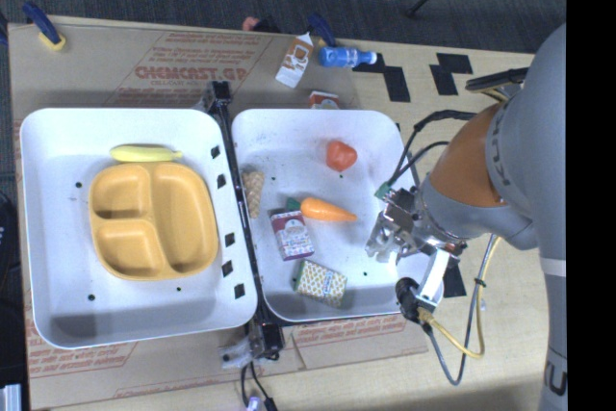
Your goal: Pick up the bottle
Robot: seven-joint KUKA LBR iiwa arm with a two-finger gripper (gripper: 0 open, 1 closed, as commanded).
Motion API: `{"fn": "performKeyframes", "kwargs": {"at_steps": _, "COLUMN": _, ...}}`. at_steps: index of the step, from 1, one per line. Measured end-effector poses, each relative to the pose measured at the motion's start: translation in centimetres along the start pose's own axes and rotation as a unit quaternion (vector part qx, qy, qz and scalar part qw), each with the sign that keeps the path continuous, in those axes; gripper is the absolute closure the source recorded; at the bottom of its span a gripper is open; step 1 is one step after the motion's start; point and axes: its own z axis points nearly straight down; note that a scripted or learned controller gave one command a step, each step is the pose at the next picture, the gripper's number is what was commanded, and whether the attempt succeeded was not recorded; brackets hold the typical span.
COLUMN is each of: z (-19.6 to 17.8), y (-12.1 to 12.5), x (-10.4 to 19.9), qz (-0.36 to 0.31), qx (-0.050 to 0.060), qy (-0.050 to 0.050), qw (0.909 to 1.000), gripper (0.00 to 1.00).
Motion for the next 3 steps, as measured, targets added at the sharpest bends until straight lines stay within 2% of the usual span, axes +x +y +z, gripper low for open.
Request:
{"fn": "performKeyframes", "kwargs": {"at_steps": 1, "z": -0.17, "y": 0.60, "x": -0.11, "qz": -0.027, "qx": -0.002, "qy": 0.000, "qw": 0.9996, "gripper": 1.00}}
{"fn": "performKeyframes", "kwargs": {"at_steps": 2, "z": 0.49, "y": 0.61, "x": -0.85, "qz": 0.048, "qx": -0.002, "qy": 0.000, "qw": 0.9989, "gripper": 1.00}}
{"fn": "performKeyframes", "kwargs": {"at_steps": 3, "z": 0.49, "y": 0.23, "x": -0.24, "qz": 0.225, "qx": -0.001, "qy": 0.001, "qw": 0.9743, "gripper": 1.00}}
